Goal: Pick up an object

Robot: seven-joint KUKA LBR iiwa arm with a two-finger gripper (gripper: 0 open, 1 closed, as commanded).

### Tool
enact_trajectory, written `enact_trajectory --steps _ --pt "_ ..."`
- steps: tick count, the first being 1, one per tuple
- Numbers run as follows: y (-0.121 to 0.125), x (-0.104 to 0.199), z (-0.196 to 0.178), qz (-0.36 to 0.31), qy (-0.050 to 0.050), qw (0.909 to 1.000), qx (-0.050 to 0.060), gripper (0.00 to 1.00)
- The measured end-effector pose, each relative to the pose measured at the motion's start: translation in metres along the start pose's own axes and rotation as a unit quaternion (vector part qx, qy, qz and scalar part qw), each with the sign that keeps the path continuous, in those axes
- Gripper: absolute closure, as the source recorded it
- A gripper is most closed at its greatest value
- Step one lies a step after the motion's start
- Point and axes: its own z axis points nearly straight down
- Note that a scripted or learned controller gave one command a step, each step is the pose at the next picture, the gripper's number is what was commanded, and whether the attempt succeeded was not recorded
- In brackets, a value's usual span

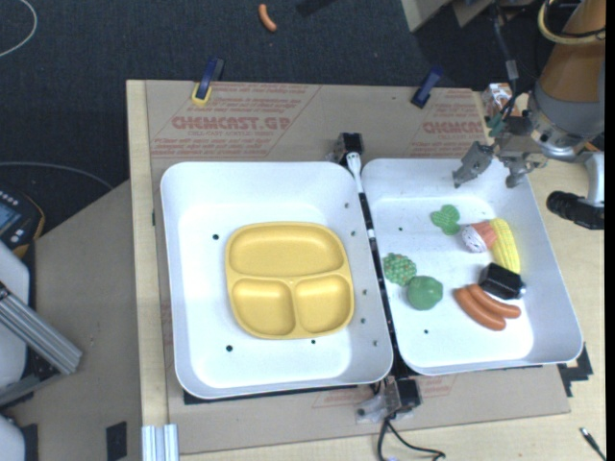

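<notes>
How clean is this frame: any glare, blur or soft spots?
Camera view: even light and soft shadows; the white bins run bright but keep their edges; the yellow tray and corn cob are sharp; the gripper at upper right looks slightly soft.

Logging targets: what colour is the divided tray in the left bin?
Yellow: the divided tray in the left bin, seen best in the camera view.

A dark carpeted floor surrounds a pale wooden bench topped with a printed cardboard sheet, held by blue clamps. A small orange scrap lies on the carpet, and a thin cable loops at far left.
</notes>
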Motion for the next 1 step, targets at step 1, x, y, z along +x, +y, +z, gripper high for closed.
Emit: enact_trajectory --steps 1 --pt "0.0033 0.0002 -0.0089 -0.001 -0.002 1.0 -0.007 0.0"
